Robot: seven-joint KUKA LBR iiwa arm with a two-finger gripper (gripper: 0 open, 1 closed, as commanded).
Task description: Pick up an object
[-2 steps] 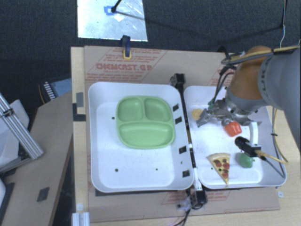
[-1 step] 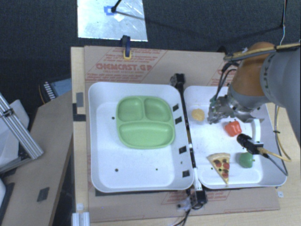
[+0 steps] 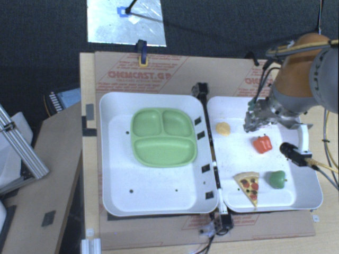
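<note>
two shallow white bins sit side by side on a brown cardboard sheet (image 3: pixel 159 70) with faded red letters that seem to say "chemcast". the left bin (image 3: pixel 114 189) is smooth plastic and holds a light green plate (image 3: pixel 163 137) with rounded corners and three dips in it. the right bin (image 3: pixel 310 194) holds small toy foods: a little round yellow piece (image 3: pixel 223 128) near the top left, a shiny red pepper (image 3: pixel 262 144) in the middle, a green pepper (image 3: pixel 277 179) lower right, and a flat pizza slice (image 3: pixel 249 186) shaped like a triangle with red dots. the gripper (image 3: pixel 256 121) hangs over the right bin, just up and left of the red pepper and right of the yellow piece. it is dark and tangled with wires, so i cannot tell how its grip stands. a shiny silver square (image 3: pixel 126 14) lies on the dark floor behind the bench.
</note>
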